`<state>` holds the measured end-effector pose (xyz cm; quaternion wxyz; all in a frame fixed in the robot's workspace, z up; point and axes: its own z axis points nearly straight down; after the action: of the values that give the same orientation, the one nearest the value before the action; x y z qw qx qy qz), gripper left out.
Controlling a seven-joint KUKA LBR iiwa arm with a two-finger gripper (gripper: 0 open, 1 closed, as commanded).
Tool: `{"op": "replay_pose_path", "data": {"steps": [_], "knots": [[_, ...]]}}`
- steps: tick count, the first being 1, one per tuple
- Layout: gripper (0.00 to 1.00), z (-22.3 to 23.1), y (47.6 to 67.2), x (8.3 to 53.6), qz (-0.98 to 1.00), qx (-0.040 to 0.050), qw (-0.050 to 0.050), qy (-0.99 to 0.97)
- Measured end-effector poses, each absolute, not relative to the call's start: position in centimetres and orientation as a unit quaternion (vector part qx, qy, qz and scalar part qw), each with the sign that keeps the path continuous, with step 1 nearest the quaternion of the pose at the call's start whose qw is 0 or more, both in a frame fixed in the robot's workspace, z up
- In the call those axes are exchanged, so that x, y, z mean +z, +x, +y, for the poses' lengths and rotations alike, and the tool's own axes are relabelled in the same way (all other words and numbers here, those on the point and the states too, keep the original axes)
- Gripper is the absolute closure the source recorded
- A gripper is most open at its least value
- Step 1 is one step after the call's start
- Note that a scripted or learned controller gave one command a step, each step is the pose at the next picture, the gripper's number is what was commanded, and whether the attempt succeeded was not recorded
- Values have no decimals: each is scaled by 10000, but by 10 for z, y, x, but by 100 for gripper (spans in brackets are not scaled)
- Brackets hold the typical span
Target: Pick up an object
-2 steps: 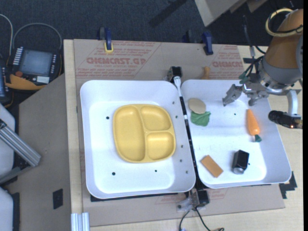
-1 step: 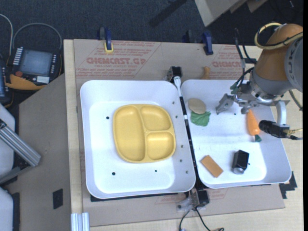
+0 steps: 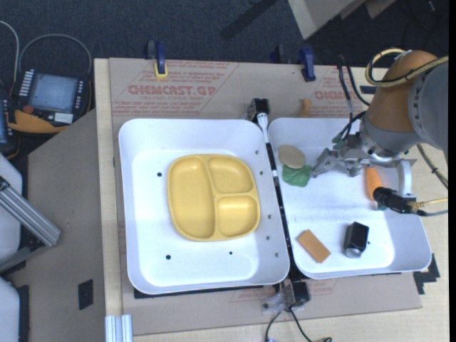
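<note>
Near the right bin's [image 3: 406,258] far-left corner, a green object [image 3: 297,175] lies against a tan disc [image 3: 291,155]. Just beside it hangs the end effector [image 3: 329,162]; whether it is spread, I cannot tell. A clean pick likely means centring over the green piece alone, clear of the disc.

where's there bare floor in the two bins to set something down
Left bin: the yellow divided plate takes the middle, leaving a bare strip along the near edge and left wall. Right bin: bare floor mid-bin, between the green object and the tan block. Crowded at its far end, around the gripper, tan disc and orange object; black object near front.
</note>
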<state>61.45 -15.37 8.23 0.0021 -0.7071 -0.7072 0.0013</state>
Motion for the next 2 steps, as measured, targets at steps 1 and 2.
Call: {"op": "replay_pose_path", "data": {"steps": [1,2], "knots": [[100,-154,616,96,-7070,-2,-5,-7072],[100,-160,611,142,-7067,-8,-22,-7075]]}}
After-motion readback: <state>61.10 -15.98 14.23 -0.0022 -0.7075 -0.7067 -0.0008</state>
